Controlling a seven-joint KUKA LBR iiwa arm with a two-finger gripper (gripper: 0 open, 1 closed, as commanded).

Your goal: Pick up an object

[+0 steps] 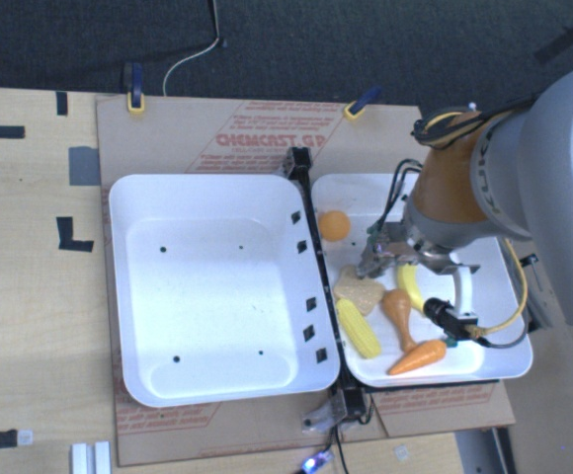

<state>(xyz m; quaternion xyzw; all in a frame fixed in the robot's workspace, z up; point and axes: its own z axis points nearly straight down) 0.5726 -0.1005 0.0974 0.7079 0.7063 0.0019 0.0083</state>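
Observation:
The right bin [509,363] holds several toy foods: an orange ball [334,226], a tan bread-like piece [360,292], a yellow corn cob [359,327], a small banana [410,289], a brown drumstick [399,315] and a carrot [417,356]. My gripper [373,261] hangs low in this bin, just above the upper edge of the tan piece and to the right of the orange ball. The grey arm with its orange band [445,181] covers the bin's far right part. Nothing is seen lifted off the bin floor.
The left bin [207,294] sits beside the right one, with a black divider strip [311,265] between them. Both rest on a cardboard sheet [257,136] clamped at the back. A yellow cable [509,314] loops off the wrist over the right rim.

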